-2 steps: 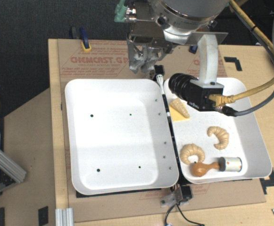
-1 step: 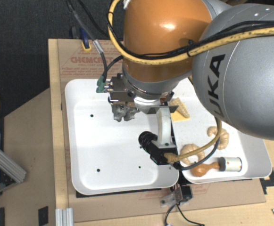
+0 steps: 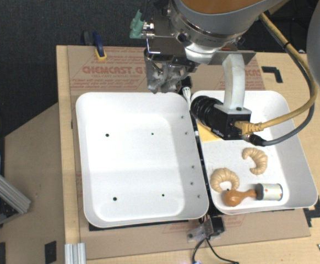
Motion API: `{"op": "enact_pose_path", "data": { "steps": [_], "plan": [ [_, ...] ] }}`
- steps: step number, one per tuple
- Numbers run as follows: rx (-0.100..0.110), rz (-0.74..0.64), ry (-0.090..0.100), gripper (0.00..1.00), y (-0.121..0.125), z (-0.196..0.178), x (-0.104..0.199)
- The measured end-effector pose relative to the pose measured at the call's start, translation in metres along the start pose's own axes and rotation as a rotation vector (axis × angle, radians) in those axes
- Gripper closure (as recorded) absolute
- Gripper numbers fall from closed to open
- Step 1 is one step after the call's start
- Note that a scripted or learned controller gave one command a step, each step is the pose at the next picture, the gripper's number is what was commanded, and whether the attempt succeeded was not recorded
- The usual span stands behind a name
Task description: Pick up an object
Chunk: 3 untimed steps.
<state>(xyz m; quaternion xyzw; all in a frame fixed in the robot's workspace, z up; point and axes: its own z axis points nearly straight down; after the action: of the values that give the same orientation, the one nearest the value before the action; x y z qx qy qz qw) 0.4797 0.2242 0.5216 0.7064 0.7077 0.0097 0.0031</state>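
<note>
My gripper (image 3: pixel 164 80) hangs over the back rim of the left bin (image 3: pixel 93 147), near the divide between the two bins. In the right bin (image 3: pixel 297 164) lie a tan croissant-shaped piece (image 3: pixel 255 159), a second curled tan piece (image 3: pixel 224 179), and an orange-handled tool with a silver cylinder end (image 3: pixel 253 193). A yellow flat item (image 3: pixel 206 132) is partly hidden under a black cylindrical fitting (image 3: pixel 217 117). All these objects lie well to the front right of the gripper.
The black fitting on a white bracket (image 3: pixel 234 87) and a tan cable (image 3: pixel 292 114) hang over the back of the right bin. A blue-and-yellow clamp (image 3: pixel 98 44) sits at the bench's back left edge. The left bin's floor shows only small dark holes.
</note>
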Motion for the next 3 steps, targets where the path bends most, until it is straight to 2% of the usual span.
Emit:
{"op": "enact_pose_path", "data": {
  "steps": [1, 2, 3],
  "plan": [
    [0.035, 0.004, -0.017, 1.0, -0.006, 0.177, -0.002],
    [0.014, 0.001, -0.007, 1.0, -0.003, 0.133, -0.001],
    [0.0, 0.0, 0.0, 1.0, 0.0, -0.008, 0.0]
  ]
}}
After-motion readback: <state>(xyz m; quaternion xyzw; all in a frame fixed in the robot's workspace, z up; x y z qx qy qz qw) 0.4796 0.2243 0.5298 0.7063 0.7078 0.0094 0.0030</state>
